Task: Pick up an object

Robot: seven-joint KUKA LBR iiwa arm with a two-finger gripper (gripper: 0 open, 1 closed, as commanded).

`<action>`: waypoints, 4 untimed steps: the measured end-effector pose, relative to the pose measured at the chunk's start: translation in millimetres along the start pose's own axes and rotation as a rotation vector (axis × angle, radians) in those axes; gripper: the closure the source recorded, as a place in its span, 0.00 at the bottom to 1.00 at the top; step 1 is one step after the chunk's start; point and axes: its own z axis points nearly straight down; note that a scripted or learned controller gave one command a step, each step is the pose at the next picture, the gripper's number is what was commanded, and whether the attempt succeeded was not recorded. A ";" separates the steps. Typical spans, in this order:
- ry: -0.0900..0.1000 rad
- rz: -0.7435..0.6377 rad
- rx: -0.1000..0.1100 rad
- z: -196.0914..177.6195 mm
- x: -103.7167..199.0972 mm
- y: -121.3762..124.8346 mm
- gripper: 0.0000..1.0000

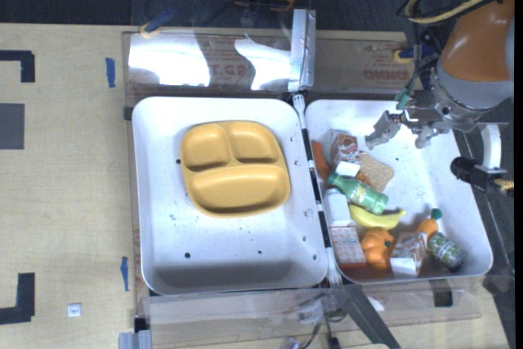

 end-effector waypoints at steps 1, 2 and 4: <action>0.000 -0.156 -0.006 91.6 15.3 42.8 0.00; 0.003 -0.207 -0.035 106.0 15.8 39.4 0.00; -0.001 -0.169 -0.061 108.6 12.1 22.9 0.00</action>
